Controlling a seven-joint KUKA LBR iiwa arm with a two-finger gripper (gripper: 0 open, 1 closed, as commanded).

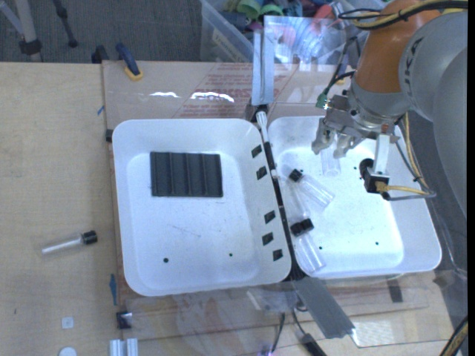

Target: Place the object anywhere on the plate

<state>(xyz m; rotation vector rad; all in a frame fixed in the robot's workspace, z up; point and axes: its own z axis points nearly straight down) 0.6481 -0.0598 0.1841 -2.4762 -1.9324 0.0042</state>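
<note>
A black ribbed plate [186,174] lies flat in the left bin [141,273], toward its far side. Two clear tubes with black caps lie in the right bin [415,254]: one tube [310,188] near the middle of the divider, the other tube [306,242] by the near left corner. My gripper [332,148] hangs over the far part of the right bin, up and to the right of the nearer-to-it tube. Its two fingers stand apart, open. A faint clear shape shows just below them; I cannot tell what it is.
A black divider with clips [267,191] runs between the bins. Another clear capped tube [69,242] lies on the wooden bench left of the bins. A crate of coloured items [260,6] stands behind. A cable and black fitting [371,176] hang by the wrist.
</note>
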